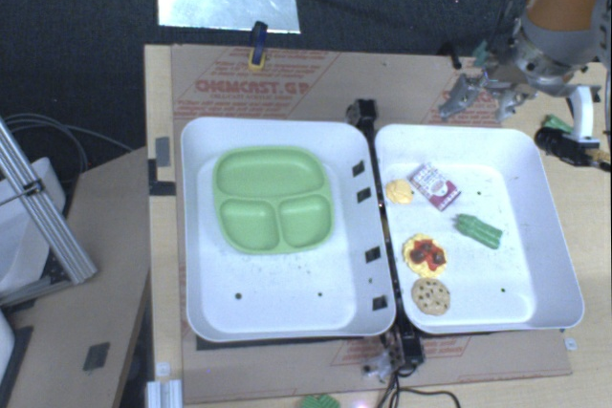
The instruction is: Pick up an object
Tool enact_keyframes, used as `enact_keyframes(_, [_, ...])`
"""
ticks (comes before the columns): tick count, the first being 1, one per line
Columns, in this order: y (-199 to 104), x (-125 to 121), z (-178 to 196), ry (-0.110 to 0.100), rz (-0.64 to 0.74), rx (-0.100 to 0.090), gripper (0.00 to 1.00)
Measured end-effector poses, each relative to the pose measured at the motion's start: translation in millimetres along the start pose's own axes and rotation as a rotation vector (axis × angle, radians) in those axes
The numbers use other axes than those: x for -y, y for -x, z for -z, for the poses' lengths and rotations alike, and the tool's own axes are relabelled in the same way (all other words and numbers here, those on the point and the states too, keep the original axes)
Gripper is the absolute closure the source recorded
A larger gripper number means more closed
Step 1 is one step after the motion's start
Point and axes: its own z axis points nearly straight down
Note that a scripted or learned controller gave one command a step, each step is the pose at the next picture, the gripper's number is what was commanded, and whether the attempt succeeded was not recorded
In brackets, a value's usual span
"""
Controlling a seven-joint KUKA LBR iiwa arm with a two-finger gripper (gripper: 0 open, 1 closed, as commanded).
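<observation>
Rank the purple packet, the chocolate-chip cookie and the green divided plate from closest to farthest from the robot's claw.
From the gripper, above the right bin's far edge:
1. Purple packet, right bin, far end.
2. Cookie, right bin, near end.
3. Green plate, left bin.

bins (535,158): smooth white plastic | tray (273,198): matt green plastic | board (258,81): brown cardboard
</observation>
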Motion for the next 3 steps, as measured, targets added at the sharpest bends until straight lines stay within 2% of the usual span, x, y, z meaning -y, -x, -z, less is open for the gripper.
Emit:
enact_keyframes(1, [29, 85, -109, -0.014, -0.007, -0.002, 0.00])
enact_keyframes(2, [17, 81, -197, -0.003, -0.001, -0.001, 0.00])
enact_keyframes(3, [28, 14, -187, 0.008, 0.003, 0.002, 0.00])
